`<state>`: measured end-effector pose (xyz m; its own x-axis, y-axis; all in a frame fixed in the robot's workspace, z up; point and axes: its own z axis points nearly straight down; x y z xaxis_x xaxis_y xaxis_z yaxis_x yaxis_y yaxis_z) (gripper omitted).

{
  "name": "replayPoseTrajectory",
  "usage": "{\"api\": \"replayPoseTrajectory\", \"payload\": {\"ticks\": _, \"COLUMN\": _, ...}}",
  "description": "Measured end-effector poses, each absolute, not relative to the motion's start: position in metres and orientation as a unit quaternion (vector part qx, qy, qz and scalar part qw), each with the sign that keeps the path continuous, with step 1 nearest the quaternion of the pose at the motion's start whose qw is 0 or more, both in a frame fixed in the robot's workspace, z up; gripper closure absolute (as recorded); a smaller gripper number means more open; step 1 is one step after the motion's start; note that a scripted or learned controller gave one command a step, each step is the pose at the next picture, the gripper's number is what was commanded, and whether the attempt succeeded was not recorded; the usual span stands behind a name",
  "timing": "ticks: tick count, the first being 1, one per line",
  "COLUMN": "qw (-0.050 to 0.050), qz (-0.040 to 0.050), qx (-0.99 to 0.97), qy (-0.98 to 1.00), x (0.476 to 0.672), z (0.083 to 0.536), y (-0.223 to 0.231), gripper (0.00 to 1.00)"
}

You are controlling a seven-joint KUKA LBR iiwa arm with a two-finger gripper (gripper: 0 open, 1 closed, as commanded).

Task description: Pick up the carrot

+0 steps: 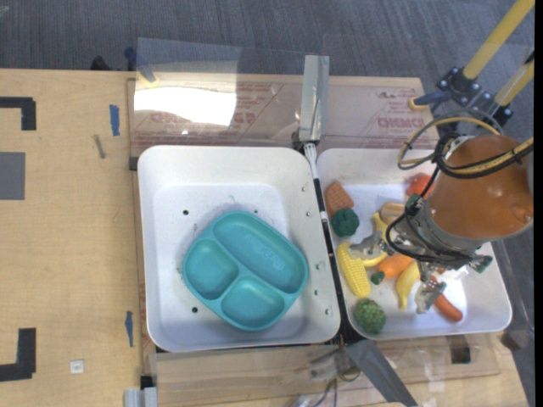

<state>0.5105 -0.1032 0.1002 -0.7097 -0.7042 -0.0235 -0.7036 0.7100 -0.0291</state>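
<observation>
The carrot, orange with a small green top on its left end, lies in the middle of the right bin, between a corn cob and a yellow banana. My gripper hangs low under the orange wrist band, just right of the carrot and over the banana's right side. An orange-red oblong piece lies just right of and below the gripper. The wrist hides the bin floor behind it.
The right bin also holds a corn cob, broccoli, a dark green round item, an orange wedge, a banana and a red piece. In the left bin sits a teal divided plate.
</observation>
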Motion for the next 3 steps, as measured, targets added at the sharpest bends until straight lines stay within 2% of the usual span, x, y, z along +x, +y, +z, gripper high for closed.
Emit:
{"api": "replayPoseTrajectory", "payload": {"ticks": 1, "qw": 0.015, "qz": -0.0096, "qx": -0.353, "qy": 0.935, "x": 0.496, "z": 0.095, "y": -0.108, "gripper": 0.0}}
{"api": "replayPoseTrajectory", "payload": {"ticks": 2, "qw": 0.012, "qz": -0.0064, "qx": -0.353, "qy": 0.936, "x": 0.494, "z": 0.101, "y": -0.107, "gripper": 1.0}}
{"api": "replayPoseTrajectory", "payload": {"ticks": 3, "qw": 0.006, "qz": -0.0004, "qx": -0.248, "qy": 0.969, "x": 0.523, "z": 0.187, "y": -0.045, "gripper": 1.0}}
